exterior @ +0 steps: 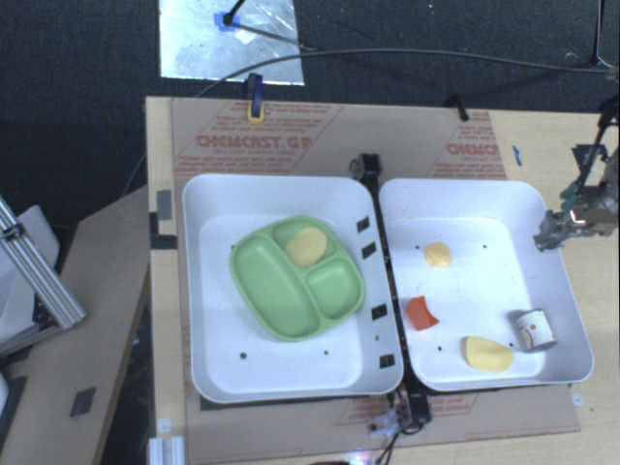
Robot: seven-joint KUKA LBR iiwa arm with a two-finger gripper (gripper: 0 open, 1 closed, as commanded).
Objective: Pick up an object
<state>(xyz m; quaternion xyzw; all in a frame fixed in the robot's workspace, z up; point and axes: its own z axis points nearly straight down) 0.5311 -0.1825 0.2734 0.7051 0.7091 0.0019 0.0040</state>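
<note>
The gripper (554,232) is hanging over the right bin's (504,201) right rim; whether it is released or clenched cannot be told, and nothing is showing in its grasp. Left of it a small yellow piece (438,255) is lying; below-left are sitting an orange-red piece (420,313) and a larger yellow object (487,354). Almost directly below, a white cup (534,328) is lying tipped. Far left, a green divided plate (295,277) is holding a yellow lump (307,246).
</note>
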